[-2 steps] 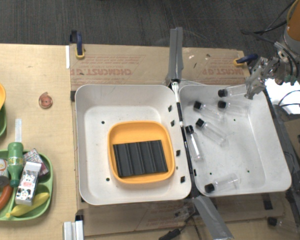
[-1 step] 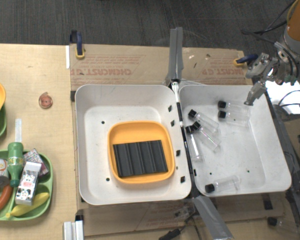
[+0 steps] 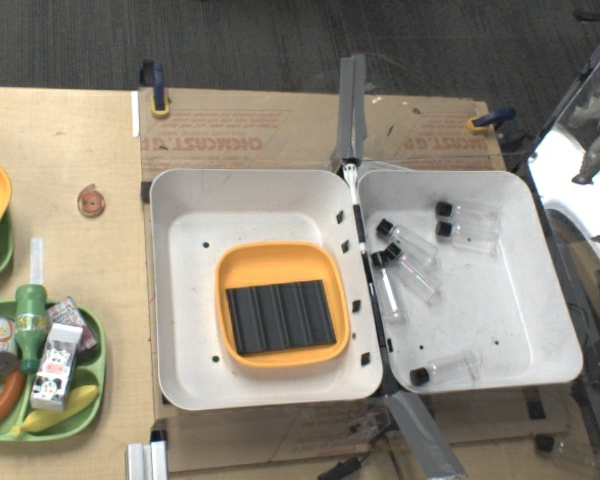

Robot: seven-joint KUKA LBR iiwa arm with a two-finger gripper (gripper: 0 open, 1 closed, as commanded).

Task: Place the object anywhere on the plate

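- Orange plate [image 3: 280, 254] sits in the middle of the left bin [image 3: 185, 298].
- Black ridged block [image 3: 282, 316] lies flat on the plate, inside its rim.
- Clear black-capped vials [image 3: 412, 260] lie scattered in the right bin [image 3: 525, 308], well apart from the plate.

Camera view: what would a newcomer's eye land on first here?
The orange plate in the left bin, with a dark ribbed block lying on it. Next, the clear black-capped vials scattered in the right bin, and the green tray of toy food at the far left.
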